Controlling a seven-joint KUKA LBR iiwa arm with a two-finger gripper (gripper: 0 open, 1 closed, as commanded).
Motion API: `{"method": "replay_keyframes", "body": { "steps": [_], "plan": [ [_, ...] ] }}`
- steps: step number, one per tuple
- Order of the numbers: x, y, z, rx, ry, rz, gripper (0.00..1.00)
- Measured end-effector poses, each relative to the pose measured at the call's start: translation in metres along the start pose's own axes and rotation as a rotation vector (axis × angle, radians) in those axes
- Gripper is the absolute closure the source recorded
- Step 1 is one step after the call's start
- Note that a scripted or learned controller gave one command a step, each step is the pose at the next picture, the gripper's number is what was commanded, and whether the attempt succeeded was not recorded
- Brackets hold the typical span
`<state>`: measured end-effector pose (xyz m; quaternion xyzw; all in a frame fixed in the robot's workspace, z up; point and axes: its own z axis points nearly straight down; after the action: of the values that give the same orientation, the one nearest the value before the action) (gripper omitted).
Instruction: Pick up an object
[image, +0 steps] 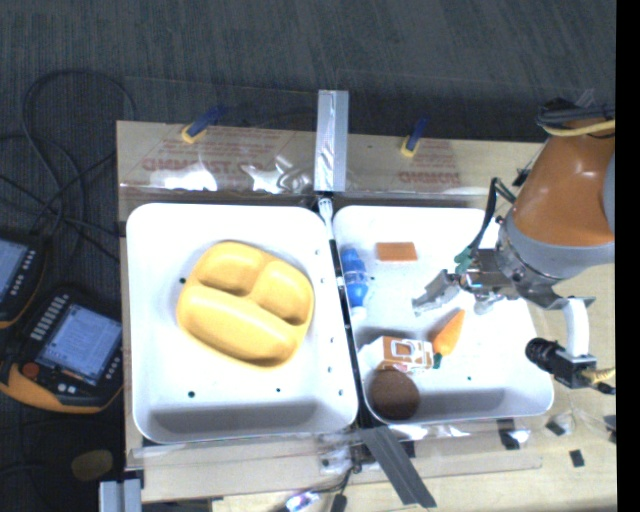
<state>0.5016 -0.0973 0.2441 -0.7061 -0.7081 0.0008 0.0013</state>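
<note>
My gripper (458, 297) hangs over the middle of the right bin (520, 390), open, with nothing between its fingers. An orange carrot (450, 332) lies tilted just below and in front of the fingertips, apart from them. Left of the carrot sits a small white and orange carton (402, 352), and a brown ball (396, 393) rests at the bin's front. A flat orange block (396, 251) lies at the back. A blue bottle (353, 276) lies along the bin's left wall.
The left bin (160, 400) holds a large yellow loaf-shaped object (245, 301). A ridge between the bins runs down the middle. The arm's orange band (565, 200) looms over the right bin's right side. A black part (552, 357) sticks out near that bin's right rim.
</note>
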Motion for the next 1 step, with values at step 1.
{"method": "replay_keyframes", "body": {
  "steps": [1],
  "plan": [
    [-0.0744, -0.0181, 0.097, 0.001, 0.0, -0.006, 0.0]
  ]
}}
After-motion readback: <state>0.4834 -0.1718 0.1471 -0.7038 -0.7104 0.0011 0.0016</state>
